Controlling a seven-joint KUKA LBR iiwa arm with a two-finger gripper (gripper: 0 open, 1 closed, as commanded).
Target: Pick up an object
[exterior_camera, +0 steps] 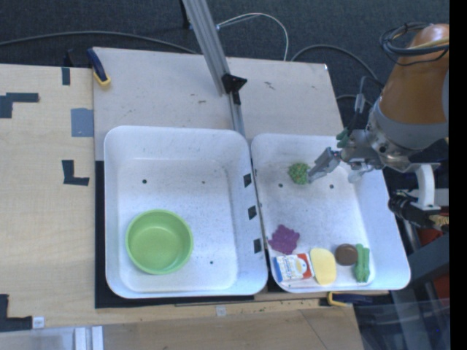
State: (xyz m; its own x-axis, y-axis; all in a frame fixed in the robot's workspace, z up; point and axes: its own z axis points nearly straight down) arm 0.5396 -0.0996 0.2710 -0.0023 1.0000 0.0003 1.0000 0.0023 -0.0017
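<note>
- Above the counter (182,79), the one camera looks down at a slant on two shallow white bins set side by side, the left bin (117,195) and the right bin (379,217).
- Reaching in from the right of that view, my grey arm (412,86) shows its orange band above the wrist and hangs over the upper part of the right bin.
- At the end of it my gripper (312,173) is low over the bin floor, its tip just beside a small green bushy object (297,172), on that object's right side.
- I cannot tell how far my gripper is parted, nor whether it touches the green bushy object; nothing is plainly held between the tips.
- Along the near edge of the right bin lie several other things in a row: a purple lumpy piece (284,238), a white packet with red print (292,267), a yellow rounded piece (323,265), a brown round piece (346,254) and a green upright piece (362,262) at the right end.
- Over in the left bin, a light green bowl (159,240) sits upright near the front left corner, well apart from my gripper.
- Between the two bins at the far side, a grey metal pole (208,31) rises at a slant.
</note>
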